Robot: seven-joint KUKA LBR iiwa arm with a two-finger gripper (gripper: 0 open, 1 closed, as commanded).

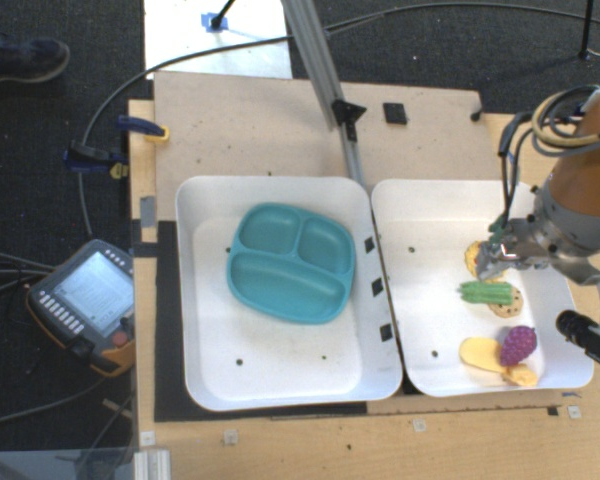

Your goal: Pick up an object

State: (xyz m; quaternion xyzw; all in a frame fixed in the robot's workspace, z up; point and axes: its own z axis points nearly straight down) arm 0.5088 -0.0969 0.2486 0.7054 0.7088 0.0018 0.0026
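Green bean (487, 291) is not yet picked up; whether the gripper (491, 260) is clenched cannot be told.

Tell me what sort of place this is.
Most likely a robotics lab test bench: a wooden bench bearing two white bins, toy food for grasping, a teach pendant and loose cables on the floor.

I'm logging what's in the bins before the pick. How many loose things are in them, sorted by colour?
Teal: 1, divided plate in the left bin
Green: 1, long piece in the right bin
Purple: 1, grape bunch
Yellow: 1, flat piece
Tan: 2, round cookies
Total: 6
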